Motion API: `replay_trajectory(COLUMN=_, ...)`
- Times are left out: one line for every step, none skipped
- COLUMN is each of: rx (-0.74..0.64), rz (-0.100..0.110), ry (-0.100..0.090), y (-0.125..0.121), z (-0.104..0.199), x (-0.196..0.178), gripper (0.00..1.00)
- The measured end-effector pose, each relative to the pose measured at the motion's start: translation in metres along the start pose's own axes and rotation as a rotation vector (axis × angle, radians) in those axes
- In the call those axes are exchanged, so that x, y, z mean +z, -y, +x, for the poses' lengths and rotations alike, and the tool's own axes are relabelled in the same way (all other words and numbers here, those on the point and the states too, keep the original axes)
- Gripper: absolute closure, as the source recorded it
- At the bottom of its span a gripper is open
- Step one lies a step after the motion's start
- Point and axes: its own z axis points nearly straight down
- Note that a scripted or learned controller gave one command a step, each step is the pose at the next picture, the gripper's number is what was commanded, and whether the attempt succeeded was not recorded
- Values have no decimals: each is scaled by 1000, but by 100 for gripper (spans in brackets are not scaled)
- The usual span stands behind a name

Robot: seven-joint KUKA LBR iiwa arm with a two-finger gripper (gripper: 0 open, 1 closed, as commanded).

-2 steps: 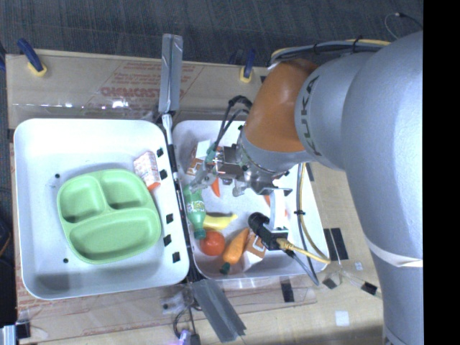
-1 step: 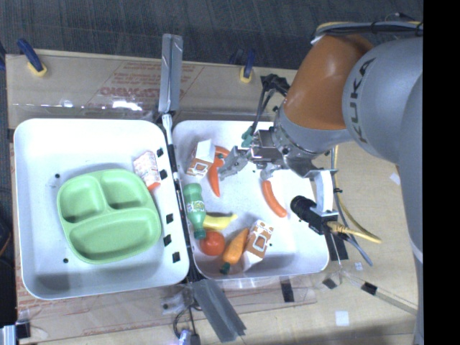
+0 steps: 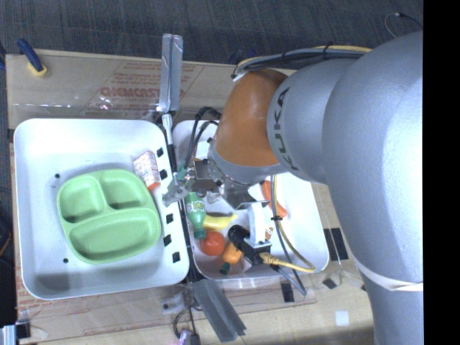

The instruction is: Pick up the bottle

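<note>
Pincer (image 3: 188, 187) low over right bin's (image 3: 310, 244) left wall, jaw state unreadable, bottle (image 3: 196, 213) just below it crowded by banana (image 3: 218, 221) and tomato (image 3: 211, 244); risk of snagging wall or neighbours.

The grey arm (image 3: 345, 135) with its orange band (image 3: 248, 121) fills the right half of the frame, its tool (image 3: 188, 185) low over the left edge of the right bin (image 3: 316, 246). Just below the tool lies a small green bottle (image 3: 195, 213), beside a yellow banana (image 3: 218, 221) and a red tomato (image 3: 211, 244). The left bin (image 3: 43, 142) holds a green divided plate (image 3: 109, 214) and a small carton (image 3: 146, 167) near its right wall.
</note>
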Motion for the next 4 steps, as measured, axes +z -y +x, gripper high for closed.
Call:
replay_trajectory(rx=1, rz=-1, ry=0, y=0, z=-1, x=0, gripper=0)
replay_trajectory(rx=1, rz=-1, ry=0, y=0, z=-1, x=0, gripper=0)
replay_trajectory(rx=1, rz=-1, ry=0, y=0, z=-1, x=0, gripper=0)
replay_trajectory(rx=1, rz=-1, ry=0, y=0, z=-1, x=0, gripper=0)
